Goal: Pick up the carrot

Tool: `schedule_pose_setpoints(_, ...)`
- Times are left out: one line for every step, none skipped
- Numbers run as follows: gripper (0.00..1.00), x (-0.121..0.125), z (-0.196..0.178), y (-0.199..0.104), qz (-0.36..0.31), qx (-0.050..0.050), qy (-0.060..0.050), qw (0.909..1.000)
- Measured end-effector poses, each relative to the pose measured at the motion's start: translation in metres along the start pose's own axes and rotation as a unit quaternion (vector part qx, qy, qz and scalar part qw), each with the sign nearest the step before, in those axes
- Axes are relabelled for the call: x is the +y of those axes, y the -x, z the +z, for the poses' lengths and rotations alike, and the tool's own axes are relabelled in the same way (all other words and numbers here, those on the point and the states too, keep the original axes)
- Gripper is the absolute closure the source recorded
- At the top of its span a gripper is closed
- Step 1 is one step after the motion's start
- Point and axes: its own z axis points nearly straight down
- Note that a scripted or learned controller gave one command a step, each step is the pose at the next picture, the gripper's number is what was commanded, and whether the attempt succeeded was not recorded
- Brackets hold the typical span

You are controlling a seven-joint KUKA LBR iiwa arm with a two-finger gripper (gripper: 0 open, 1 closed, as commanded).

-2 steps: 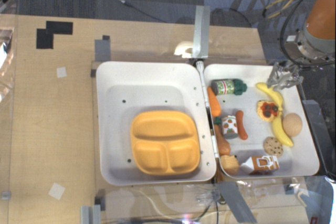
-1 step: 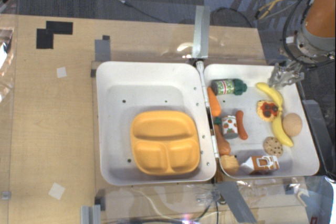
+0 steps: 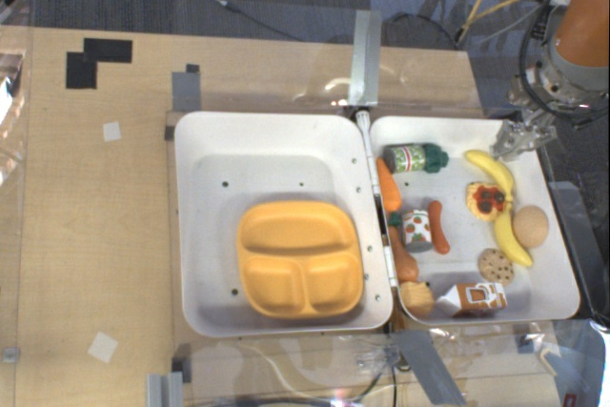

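Orange, tapered and lying lengthwise, the carrot [image 3: 388, 186] sits in the right bin [image 3: 562, 295], pressed close against that bin's left wall beside the divider between the two bins. We note that its upper end lies just below the green bottle [image 3: 416, 157], which rests on its side, and its lower end comes near a small printed carton [image 3: 416, 229]. A sausage [image 3: 438, 226] lies just right of that carton.

We find the gripper [image 3: 520, 138] at the upper right corner of the same bin, just beside the tip of the upper banana [image 3: 492, 171] and well apart from the carrot. It carries nothing. Whether its jaws are parted or closed we cannot tell; the metal end is too small and cluttered to read.

We judge the pick has not begun: the arm stands at the bin's edge, on the far side of the contents from its target. The carrot's position against the wall looks awkward, since one finger would need room between it and the wall. A grasp across its width further down may be crowded by the carton.

The left bin [image 3: 205, 205] holds a yellow divided tray [image 3: 300, 257], upright and away from the work. Remaining items, a cookie [image 3: 496, 265], an egg [image 3: 530, 226] and a milk carton [image 3: 479, 298], sit clear of the carrot.
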Motion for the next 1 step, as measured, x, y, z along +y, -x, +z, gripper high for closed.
schedule_pose_setpoints(1.00,0.0019,0.0082,0.0179,0.027,-0.001,0.001,0.9996)
